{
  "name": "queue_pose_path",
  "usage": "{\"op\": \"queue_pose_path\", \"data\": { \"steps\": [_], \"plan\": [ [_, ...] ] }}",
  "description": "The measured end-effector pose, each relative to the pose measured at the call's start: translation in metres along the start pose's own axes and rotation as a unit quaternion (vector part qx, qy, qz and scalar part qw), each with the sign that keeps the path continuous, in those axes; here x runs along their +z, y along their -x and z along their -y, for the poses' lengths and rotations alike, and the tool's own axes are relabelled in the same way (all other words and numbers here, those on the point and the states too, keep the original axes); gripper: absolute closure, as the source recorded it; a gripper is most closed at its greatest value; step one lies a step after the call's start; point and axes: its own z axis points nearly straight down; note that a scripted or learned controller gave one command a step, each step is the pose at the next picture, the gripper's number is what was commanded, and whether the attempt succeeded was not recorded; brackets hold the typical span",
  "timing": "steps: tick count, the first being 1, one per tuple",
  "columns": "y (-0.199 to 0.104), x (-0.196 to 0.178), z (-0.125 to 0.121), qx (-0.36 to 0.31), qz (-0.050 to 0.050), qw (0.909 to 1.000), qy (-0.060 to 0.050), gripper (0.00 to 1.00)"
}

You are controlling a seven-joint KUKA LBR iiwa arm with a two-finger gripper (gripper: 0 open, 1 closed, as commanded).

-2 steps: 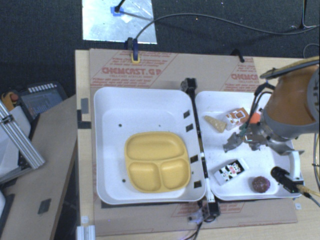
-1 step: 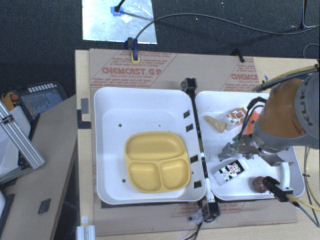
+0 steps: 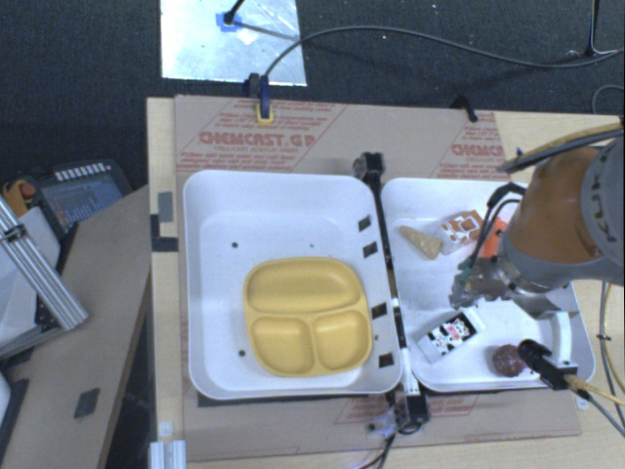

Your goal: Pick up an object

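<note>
A shiny square metal plate lies on dark carpet at the upper left of the frame. Below it, a brown cardboard sheet printed with red letters spans the bench. At the left edge sit a grey handheld control pendant and a silver aluminium rail.

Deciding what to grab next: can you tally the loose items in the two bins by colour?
Yellow: 1, the divided tray in the left bin.
Tan: 1, the wedge.
Orange and white: 1, the small packet.
Black and white: 1, the patterned card.
Dark brown: 1, the round piece.
Total: 5. The arm may hide more.
</note>
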Motion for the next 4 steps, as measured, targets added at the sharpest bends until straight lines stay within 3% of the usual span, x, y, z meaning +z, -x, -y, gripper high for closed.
{"op": "queue_pose_path", "data": {
  "steps": [2, 3, 4],
  "plan": [
    [0.016, -0.118, -0.001, -0.001, 0.001, 1.0, 0.004, 1.0],
    [0.017, -0.147, -0.002, -0.001, 0.001, 1.0, 0.002, 1.0],
    [-0.028, -0.15, -0.023, -0.004, -0.001, 1.0, 0.001, 1.0]
  ]
}}
